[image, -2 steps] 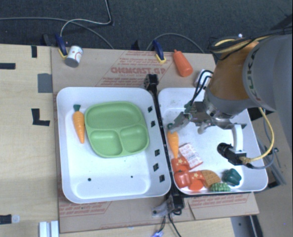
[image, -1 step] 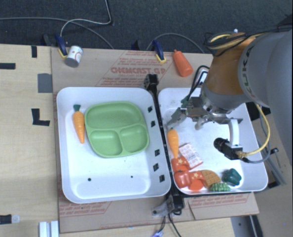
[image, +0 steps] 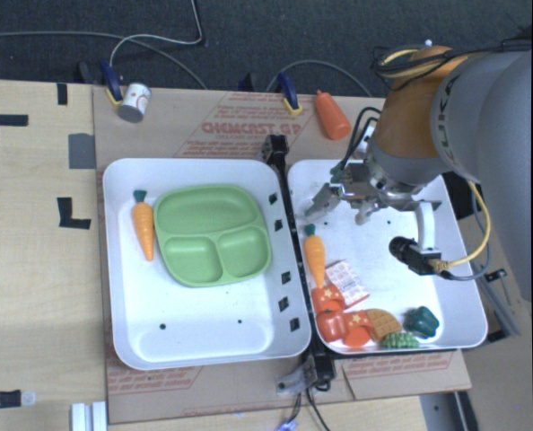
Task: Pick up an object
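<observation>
My gripper (image: 343, 208) hangs over the upper left part of the right bin (image: 455, 268), open, with nothing between its fingers. One finger (image: 320, 204) points down-left toward the bin's divider. Just below it lies an orange carrot (image: 314, 257) along the bin's left wall. Further down sit a red-and-white packet (image: 345, 283), red tomato-like pieces (image: 331, 316), a brown bread piece (image: 380, 320), a green broccoli piece (image: 397, 338) and a dark teal object (image: 421, 321). The arm's grey and orange body covers the bin's upper right.
The left bin (image: 127, 285) holds a green divided plate (image: 214, 234) and a second carrot (image: 143, 226) by its left wall. On the bench behind the bins lie an orange object (image: 332, 115), a small can (image: 134, 101) and cables.
</observation>
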`<state>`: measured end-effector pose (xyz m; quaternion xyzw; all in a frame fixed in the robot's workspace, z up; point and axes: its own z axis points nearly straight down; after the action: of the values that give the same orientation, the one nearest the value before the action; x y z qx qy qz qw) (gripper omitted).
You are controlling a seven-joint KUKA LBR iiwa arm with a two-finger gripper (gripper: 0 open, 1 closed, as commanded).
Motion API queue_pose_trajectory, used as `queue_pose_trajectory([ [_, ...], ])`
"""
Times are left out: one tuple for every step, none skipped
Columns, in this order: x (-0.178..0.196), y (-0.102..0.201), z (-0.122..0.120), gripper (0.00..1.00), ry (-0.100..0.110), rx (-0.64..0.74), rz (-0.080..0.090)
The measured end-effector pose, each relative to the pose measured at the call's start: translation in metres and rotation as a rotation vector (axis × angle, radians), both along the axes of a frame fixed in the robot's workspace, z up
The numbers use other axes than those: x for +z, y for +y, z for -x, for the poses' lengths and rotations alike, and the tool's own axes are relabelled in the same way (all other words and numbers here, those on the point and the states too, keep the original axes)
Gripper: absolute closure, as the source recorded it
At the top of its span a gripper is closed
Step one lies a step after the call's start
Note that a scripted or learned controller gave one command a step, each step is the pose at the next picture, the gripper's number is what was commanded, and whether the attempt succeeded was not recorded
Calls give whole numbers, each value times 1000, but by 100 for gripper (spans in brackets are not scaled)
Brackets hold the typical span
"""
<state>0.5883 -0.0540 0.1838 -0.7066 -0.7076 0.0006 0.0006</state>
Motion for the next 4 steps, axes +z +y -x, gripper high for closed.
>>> queue_pose_trajectory([
  [0,-10,21,0,0,-1,1],
  [0,2,15,0,0,0,0],
  [0,-3,-4,0,0,0,0],
  [-98,-44,23,0,-2,-1,0],
])
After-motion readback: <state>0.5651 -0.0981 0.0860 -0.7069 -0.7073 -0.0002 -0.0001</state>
